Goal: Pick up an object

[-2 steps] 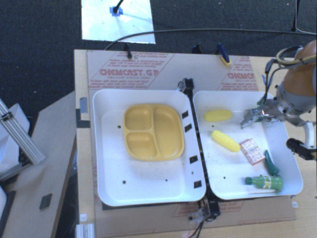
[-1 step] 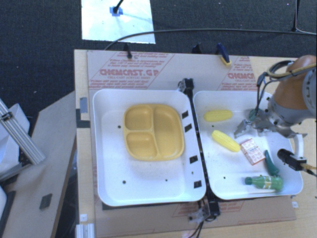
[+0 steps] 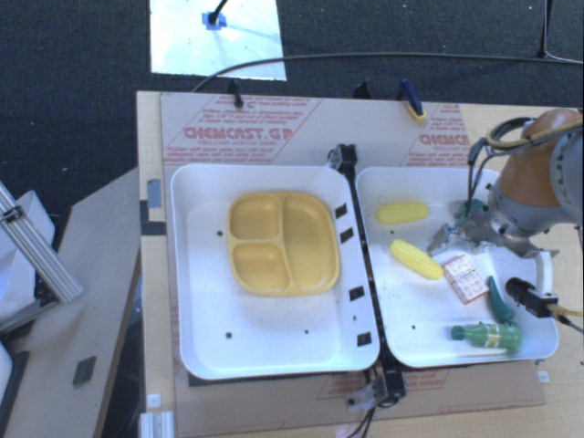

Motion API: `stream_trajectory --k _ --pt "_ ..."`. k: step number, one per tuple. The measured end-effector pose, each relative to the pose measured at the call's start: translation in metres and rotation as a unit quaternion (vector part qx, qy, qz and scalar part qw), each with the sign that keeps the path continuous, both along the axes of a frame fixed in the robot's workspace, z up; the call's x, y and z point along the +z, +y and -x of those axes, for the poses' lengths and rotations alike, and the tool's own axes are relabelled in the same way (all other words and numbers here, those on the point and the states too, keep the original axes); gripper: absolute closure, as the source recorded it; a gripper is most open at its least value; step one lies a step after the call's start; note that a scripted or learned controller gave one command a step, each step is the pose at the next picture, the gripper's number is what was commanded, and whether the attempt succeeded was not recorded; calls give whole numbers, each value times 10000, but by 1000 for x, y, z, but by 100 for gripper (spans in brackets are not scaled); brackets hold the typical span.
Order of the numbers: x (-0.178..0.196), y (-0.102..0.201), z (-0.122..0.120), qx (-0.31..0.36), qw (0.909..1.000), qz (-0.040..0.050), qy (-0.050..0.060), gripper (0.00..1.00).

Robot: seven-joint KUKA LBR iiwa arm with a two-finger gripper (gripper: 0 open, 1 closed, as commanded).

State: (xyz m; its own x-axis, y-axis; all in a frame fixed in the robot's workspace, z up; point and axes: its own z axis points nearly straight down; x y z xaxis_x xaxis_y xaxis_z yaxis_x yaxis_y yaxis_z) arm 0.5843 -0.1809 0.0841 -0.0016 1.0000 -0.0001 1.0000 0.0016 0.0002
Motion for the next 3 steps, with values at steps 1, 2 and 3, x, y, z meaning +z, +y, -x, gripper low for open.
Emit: stream_trajectory --k 1,2,3 --pt "12 0 -1 1 10000 7 -22 100" --pt "56 -1 -1 12 10000 6 -23 100" --pt "113 9 -2 26 10000 9 -38 100"
